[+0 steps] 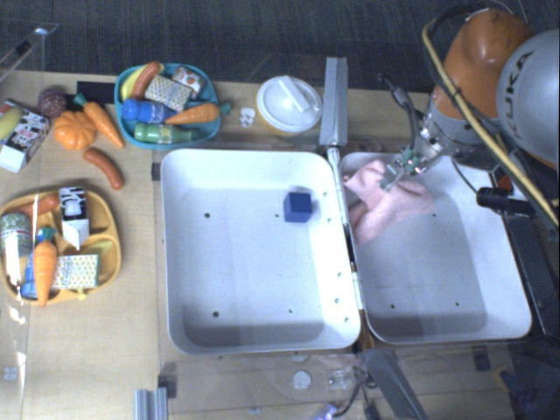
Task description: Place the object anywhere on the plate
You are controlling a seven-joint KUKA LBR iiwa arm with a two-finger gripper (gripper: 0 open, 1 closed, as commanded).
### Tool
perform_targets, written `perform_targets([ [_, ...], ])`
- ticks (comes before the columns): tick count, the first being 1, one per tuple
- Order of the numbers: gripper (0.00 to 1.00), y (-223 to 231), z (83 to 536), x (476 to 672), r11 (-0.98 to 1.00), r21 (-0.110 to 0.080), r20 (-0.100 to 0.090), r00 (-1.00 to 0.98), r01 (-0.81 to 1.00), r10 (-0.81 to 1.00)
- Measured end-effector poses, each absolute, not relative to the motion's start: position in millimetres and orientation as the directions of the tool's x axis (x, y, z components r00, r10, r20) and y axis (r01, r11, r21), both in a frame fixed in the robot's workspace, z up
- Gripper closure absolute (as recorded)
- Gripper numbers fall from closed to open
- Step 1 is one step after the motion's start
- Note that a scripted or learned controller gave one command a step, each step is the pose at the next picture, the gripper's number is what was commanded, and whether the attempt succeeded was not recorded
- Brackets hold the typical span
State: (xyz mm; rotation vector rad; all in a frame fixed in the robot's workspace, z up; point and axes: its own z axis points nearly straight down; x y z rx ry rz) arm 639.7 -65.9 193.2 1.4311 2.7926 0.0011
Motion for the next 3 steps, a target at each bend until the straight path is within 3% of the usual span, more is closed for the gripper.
perform_targets([
  [1,1.00,-64.2,225.9,641.6,0.590,0.005,-0.004,-0.590,0.808,0.808],
  [2,1.00,-13.8,236.9,638.0,0.860,0.004,-0.005,-0.860,0.510,0.510],
  [3,1.00,31.7,242.9,632.5,0.991,0.003,-0.006,-0.991,0.132,0.132],
])
